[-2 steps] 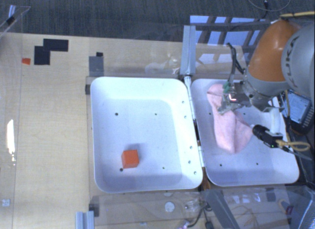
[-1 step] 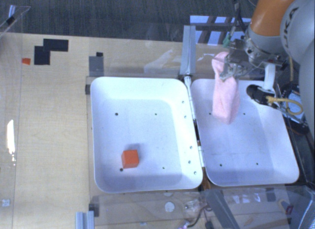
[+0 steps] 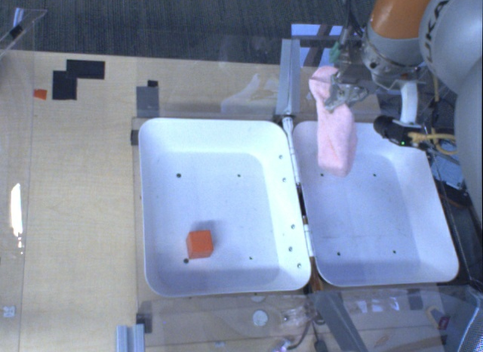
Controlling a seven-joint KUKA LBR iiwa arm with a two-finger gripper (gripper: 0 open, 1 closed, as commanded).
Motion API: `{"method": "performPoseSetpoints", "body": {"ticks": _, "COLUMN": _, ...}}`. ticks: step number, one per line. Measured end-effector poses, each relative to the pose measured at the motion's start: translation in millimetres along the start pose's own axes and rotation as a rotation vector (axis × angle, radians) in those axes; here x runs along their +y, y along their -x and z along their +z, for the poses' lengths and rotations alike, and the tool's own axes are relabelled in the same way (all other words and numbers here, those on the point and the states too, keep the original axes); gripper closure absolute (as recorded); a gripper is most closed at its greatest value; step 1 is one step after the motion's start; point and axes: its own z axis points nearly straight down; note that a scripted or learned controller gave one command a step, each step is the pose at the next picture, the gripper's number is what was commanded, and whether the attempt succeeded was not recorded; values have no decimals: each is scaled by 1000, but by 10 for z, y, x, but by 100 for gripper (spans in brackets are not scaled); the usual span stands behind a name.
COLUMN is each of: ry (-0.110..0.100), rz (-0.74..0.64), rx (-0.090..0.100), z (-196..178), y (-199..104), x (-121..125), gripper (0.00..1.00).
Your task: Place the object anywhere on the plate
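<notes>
Grey arm reaches in from the right, its two-finger gripper (image 3: pixel 339 95) pinching one soft pink cloth (image 3: pixel 336 137) dangling over the right white bin (image 3: pixel 423 267). One small orange cube (image 3: pixel 200 244) sits in the left white bin (image 3: pixel 162 192).

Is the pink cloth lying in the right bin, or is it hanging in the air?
Hanging. The pink cloth droops lengthwise from the gripper, which pinches its top end above the right bin's far edge.

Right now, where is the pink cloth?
The pink cloth hangs from the tool above the far-left corner of the right bin.
</notes>
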Motion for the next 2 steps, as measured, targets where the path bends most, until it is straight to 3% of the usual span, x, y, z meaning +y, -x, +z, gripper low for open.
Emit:
{"method": "performPoseSetpoints", "body": {"ticks": 1, "ry": -4, "rz": -135, "rx": 1, "z": 231, "y": -365, "x": -123, "gripper": 100}}
{"method": "performPoseSetpoints", "body": {"ticks": 2, "ry": -2, "rz": -202, "rx": 3, "z": 199, "y": -1217, "x": -621, "gripper": 100}}
